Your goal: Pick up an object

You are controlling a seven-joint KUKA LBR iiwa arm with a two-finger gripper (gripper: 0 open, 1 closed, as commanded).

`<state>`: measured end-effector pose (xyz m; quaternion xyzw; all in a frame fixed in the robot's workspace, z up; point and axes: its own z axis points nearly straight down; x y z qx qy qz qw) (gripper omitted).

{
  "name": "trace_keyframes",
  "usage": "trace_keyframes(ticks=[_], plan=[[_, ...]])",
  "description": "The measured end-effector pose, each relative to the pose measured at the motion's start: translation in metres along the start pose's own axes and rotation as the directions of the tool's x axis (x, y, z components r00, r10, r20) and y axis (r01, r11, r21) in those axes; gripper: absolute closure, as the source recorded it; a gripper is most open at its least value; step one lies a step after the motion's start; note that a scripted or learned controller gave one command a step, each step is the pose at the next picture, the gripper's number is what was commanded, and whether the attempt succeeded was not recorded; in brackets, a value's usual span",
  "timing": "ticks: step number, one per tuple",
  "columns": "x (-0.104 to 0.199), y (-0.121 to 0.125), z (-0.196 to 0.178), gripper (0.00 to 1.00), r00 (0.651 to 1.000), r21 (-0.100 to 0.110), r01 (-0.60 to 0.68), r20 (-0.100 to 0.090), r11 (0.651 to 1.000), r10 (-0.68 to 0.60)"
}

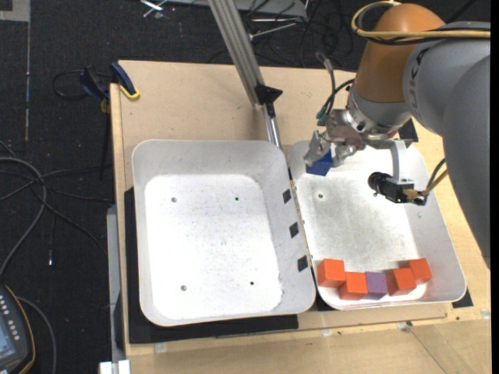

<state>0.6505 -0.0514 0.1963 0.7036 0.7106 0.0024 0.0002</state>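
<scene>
We see the left bin (210,232), a shallow white tray with rounded corners and a speckled matte floor. The right bin (374,224) touches it along the inner edge. Over the right bin's far-left corner, the gripper (323,156) grasps a blue block (319,164): small, angular, matte, clamped between the metal fingers and raised above the floor. Along the right bin's near wall we note a row of cubes, touching: four orange blocks (333,272) and one purple block (376,283) third in line. The grey arm (437,61) carries a glossy orange band (390,53).
</scene>
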Motion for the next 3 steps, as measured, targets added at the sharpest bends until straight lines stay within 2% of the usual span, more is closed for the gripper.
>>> trace_keyframes(ticks=[1, 2, 3], plan=[[0.073, -0.046, 0.001, 1.0, 1.0, 0.006, -0.003, 0.001, 1.0, 0.003], [0.004, -0.115, 0.001, 1.0, 1.0, 0.008, -0.015, 0.004, 1.0, 0.015], [0.081, -0.091, -0.007, 1.0, 1.0, 0.001, -0.001, 0.001, 1.0, 0.001]])
